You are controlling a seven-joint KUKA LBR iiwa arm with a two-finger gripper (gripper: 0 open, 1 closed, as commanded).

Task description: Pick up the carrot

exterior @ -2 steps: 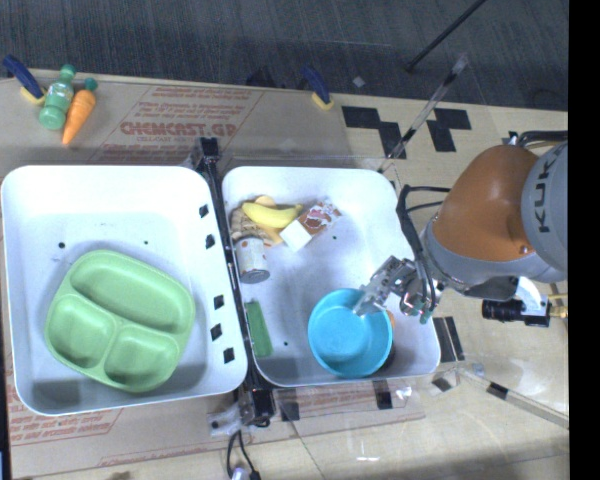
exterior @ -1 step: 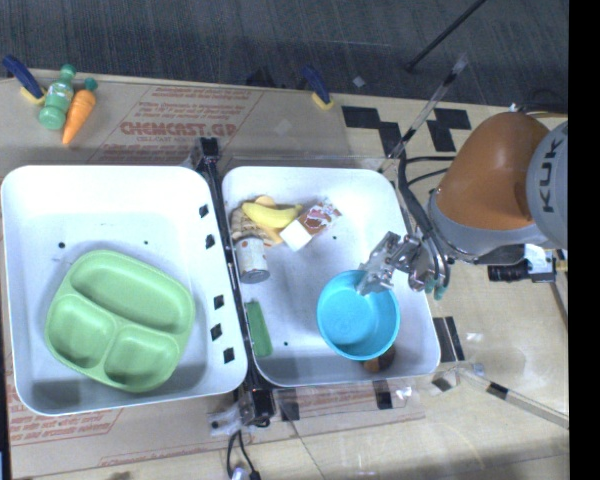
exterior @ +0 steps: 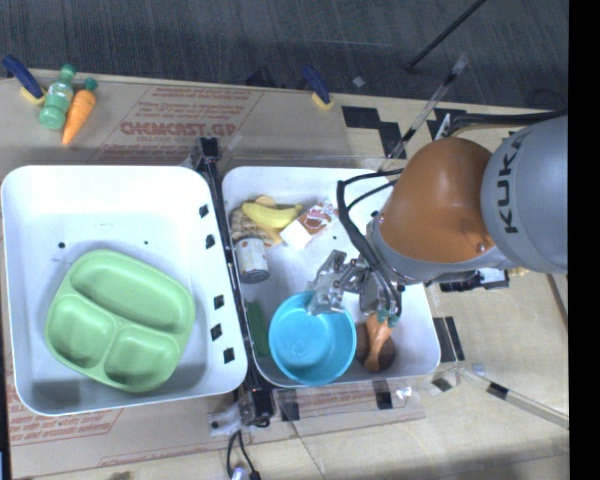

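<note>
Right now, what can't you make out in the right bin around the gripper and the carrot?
- Gripper: finger state too cluttered and small to read in the camera view.
- Carrot: its upper end is hidden by the gripper; contact unclear.
- Blue bowl: its upper rim is partly covered by the gripper.
- Can: label too small to read.

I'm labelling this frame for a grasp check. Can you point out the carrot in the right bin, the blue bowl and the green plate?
carrot [exterior: 380, 340]: camera view, on its orange body beside the bowl.
blue bowl [exterior: 310, 345]: camera view, on its inner bottom.
green plate [exterior: 120, 316]: camera view, on the ridge between compartments.
</note>
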